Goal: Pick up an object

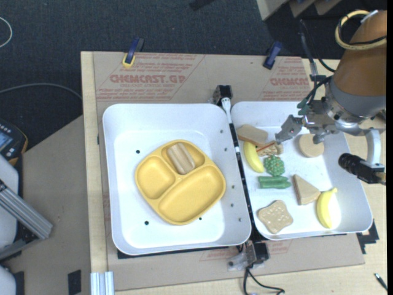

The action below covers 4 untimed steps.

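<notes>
We see the claw hanging over the far part of the right bin, fingers spread apart with nothing between them. Just beside its tips lie a tan bread slice and a banana, with broccoli and a green bean nearer to us. A second banana sits near the right corner. In the left bin a yellow divided plate holds a bread roll.

From my remote console: glossy white plastic bins, smooth yellow plastic divided plate, matt brown cardboard bench sheet, shiny plastic bananas, rough-looking cracker, I note.
</notes>
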Motion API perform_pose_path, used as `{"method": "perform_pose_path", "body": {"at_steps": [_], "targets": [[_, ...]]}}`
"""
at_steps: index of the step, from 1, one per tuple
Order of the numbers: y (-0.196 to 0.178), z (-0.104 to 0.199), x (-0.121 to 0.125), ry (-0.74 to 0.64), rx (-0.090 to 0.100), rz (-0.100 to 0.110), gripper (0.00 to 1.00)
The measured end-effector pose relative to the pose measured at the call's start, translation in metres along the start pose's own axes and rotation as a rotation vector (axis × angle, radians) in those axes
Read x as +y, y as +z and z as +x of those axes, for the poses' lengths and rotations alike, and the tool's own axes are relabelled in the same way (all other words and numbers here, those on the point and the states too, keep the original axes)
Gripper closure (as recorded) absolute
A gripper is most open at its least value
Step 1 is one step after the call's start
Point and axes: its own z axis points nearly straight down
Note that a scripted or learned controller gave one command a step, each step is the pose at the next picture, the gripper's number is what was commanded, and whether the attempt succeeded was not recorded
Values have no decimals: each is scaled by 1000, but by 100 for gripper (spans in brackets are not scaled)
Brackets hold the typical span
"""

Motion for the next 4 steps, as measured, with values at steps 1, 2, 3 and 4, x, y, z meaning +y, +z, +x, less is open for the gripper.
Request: {"method": "perform_pose_path", "body": {"at_steps": [1,2,3,4], "targets": [[47,58,0,-5,2,6,0],[34,55,1,0,0,-2,100],[15,144,-40,-10,5,3,100],[-152,173,-86,-7,6,-18,100]]}}
